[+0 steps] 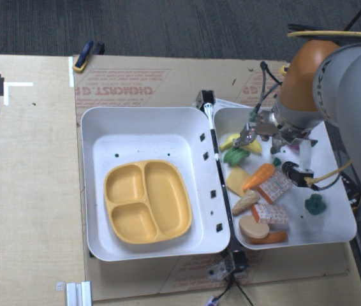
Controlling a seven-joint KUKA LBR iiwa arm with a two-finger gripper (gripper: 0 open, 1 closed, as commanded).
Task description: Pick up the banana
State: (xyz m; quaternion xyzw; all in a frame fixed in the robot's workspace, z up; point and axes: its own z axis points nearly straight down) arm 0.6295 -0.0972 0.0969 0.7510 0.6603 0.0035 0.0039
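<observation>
The banana (230, 140) is a yellow toy lying at the back left of the right bin (333, 225), with another bit of yellow (255, 147) showing just right of the gripper. My gripper (249, 134) is low over the banana, reaching down from the grey wrist under the orange band (305, 75). The gripper body hides part of the fruit. A green toy vegetable (235, 156) lies right against the banana's front side.
The right bin also holds a carrot (259, 176), a pale yellow wedge (236, 181), a bread piece (245, 201), two red-and-white blocks (273, 187), a round bun (255, 229) and a green toy (315, 203). The left bin (97, 139) holds a yellow divided plate (147, 200).
</observation>
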